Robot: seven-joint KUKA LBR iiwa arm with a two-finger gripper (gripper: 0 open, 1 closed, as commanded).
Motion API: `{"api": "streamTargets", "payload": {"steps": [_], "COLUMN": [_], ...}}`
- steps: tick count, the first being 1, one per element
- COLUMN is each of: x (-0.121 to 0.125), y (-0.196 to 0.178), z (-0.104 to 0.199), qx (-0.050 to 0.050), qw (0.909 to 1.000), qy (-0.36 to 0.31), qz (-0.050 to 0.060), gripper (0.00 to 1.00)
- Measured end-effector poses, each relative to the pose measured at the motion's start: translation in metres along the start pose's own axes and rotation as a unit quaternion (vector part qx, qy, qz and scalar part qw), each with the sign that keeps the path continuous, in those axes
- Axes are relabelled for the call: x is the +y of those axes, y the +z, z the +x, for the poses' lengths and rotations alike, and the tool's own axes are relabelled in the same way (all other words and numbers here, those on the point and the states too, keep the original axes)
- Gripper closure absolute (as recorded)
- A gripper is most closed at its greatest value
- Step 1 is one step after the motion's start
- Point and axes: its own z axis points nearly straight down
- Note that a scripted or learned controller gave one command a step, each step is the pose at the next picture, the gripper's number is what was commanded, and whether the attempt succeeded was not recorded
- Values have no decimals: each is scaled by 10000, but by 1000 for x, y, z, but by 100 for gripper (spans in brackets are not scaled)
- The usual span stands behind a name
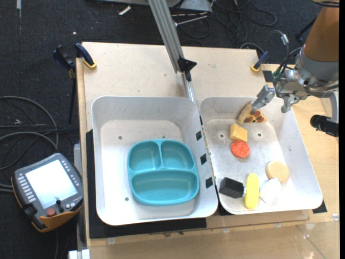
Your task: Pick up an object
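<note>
From above, the gripper (275,100) hangs over the right bin's (302,150) far edge, its metal fingers spread and grasping nothing. Just below its left finger lies a flat pizza slice (251,115). Nearer sit a yellow wedge (239,132), a round red tomato (241,149), a tan disc (277,170), a white lump (270,190), a smooth banana (252,190) and a black block (231,187). The left bin (108,123) holds a glossy teal divided tray (161,171).

Arm (323,42) cut off at right edge — pizza slice (252,115) partly behind claw (275,102)
</note>
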Motion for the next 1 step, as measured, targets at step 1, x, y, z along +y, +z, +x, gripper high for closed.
{"api": "streamTargets", "payload": {"steps": [1], "x": [0], "y": [0], "z": [0], "qx": [-1], "qw": [10000], "qy": [-1], "qz": [1], "gripper": [0]}}
